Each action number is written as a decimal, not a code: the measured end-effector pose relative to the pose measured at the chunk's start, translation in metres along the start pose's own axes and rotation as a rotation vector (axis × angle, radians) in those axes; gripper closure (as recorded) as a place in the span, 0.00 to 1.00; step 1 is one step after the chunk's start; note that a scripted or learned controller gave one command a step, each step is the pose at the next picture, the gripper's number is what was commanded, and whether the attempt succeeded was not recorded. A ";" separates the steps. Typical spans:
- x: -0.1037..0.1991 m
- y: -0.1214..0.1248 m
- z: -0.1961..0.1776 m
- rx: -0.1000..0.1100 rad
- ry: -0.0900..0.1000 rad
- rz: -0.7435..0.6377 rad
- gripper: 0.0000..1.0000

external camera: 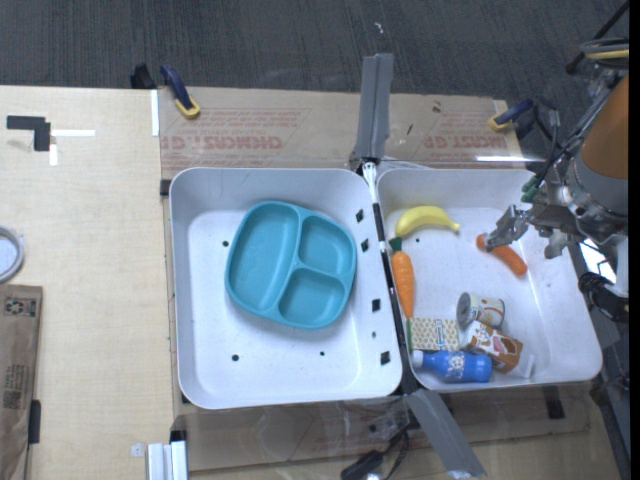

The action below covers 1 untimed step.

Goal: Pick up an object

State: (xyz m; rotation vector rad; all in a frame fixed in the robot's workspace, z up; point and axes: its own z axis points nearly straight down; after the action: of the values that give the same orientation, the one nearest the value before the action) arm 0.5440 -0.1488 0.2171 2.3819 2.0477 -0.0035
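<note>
Looking down from the fixed camera. Nearest me in the right bin (560, 368): a blue bottle (455, 365) lying on its side along the front wall, cap end to the left. Touching it from behind are a patterned packet (434, 332) and a small brown-and-white carton (497, 349). Just behind those a small can (480, 311) lies on its side, open face pointing left.

An orange carrot (403, 281) lies lengthwise against the divider between the bins, green end at the far side. Behind it a banana (426, 219) curves along the bin floor, near the carrot's top but I can't tell if they touch.

Left bin (195, 298) has a teal three-part plate (292, 265) sitting flat, roughly centred, well apart from the walls.

The arm comes in from the right; orange band visible at the frame edge. The tool (522, 230) is low over the far right part of the right bin. Its fingers look splayed apart, nothing clearly between them. A small orange-red piece (506, 256) lies directly under and just in front of the left finger, touching or nearly so; I can't tell if there's contact. It's still down on the bin floor, not lifted.

Farther back on the counter (80, 218): cardboard sheet (300, 128) under the bins' far edge, blue-and-yellow clamps (180, 93) at its corners.
</note>
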 end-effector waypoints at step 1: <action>-0.016 0.002 0.098 0.004 0.002 0.003 0.00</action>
State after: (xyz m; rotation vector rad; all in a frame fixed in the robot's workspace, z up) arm 0.5439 -0.1649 0.1194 2.3884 2.0460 -0.0053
